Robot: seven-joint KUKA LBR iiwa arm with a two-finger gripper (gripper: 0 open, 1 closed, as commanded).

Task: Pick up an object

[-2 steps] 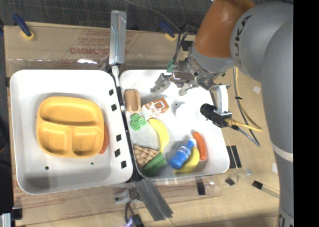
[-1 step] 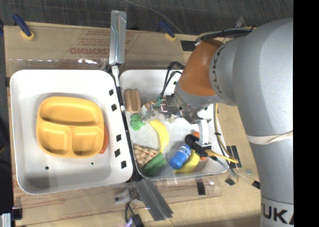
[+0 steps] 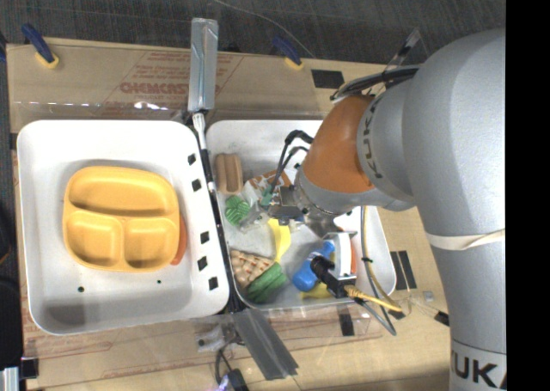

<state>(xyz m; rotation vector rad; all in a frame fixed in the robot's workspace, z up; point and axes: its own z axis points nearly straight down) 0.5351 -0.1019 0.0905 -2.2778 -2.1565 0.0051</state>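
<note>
Right bin (image 3: 258,129), cluttered.
- Small green object (image 3: 236,208) lies near the bin's left wall, about halfway along it. Gripper (image 3: 273,200) sits low, just beside it on the right. Contact can't be judged.
- Whether the gripper is spread or pressed together cannot be told from this angle; nothing is seen held.
- Brown block (image 3: 228,172) stands just beyond the green object, toward the far left corner.
- Yellow curved piece (image 3: 281,241) lies mid-bin, near side of the gripper.
- Tan lattice piece (image 3: 244,265) and green cylinder (image 3: 268,281) are in the near left corner, touching.
- Blue object (image 3: 308,276) lies by the near edge, right of the cylinder.

Arm (image 3: 447,149) covers the bin's right side, with the orange band (image 3: 339,153) above the gripper.

Left bin (image 3: 43,295): one yellow divided tray (image 3: 123,217), roughly central.
</note>
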